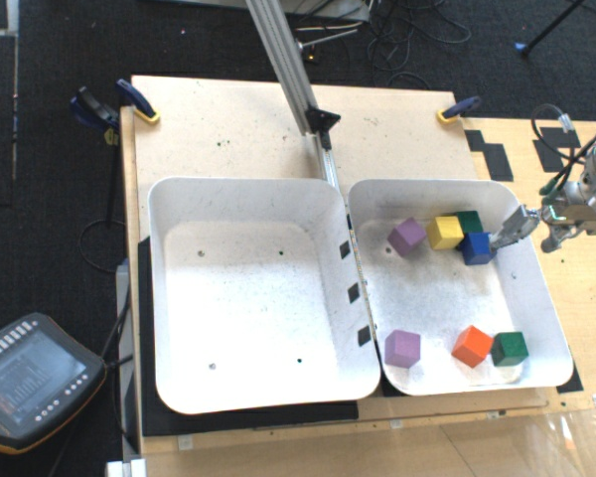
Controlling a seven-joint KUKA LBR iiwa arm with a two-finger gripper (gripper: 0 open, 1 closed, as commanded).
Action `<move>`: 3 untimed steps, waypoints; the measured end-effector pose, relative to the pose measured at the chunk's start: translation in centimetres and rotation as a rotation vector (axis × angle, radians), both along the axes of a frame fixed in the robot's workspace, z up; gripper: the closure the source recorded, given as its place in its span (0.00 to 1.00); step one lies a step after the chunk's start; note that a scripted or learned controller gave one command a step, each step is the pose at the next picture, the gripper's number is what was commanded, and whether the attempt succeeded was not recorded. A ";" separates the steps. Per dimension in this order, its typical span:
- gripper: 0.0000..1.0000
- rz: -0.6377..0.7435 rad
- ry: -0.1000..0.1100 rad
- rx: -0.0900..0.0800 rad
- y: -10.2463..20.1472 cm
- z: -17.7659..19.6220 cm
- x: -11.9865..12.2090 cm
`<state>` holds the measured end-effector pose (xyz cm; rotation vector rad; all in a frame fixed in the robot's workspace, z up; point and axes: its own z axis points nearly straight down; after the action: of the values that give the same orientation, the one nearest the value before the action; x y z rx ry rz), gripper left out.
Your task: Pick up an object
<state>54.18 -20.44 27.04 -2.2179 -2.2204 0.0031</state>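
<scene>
1. Right bin holds the cubes: purple cube, yellow cube, then blue cube, touching the yellow one
2. Gripper sits just right of the blue cube, so the target lies to its left; whether the jaws are open or closed, I cannot tell
</scene>
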 end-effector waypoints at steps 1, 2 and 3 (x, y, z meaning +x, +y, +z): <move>0.00 0.000 -0.004 -0.001 0.0 0.2 0.1; 0.00 -0.001 0.003 0.001 0.3 -6.2 0.2; 0.00 -0.002 0.003 0.001 0.3 -12.1 -0.8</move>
<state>53.35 -20.14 14.93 -2.2184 -2.2159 0.0053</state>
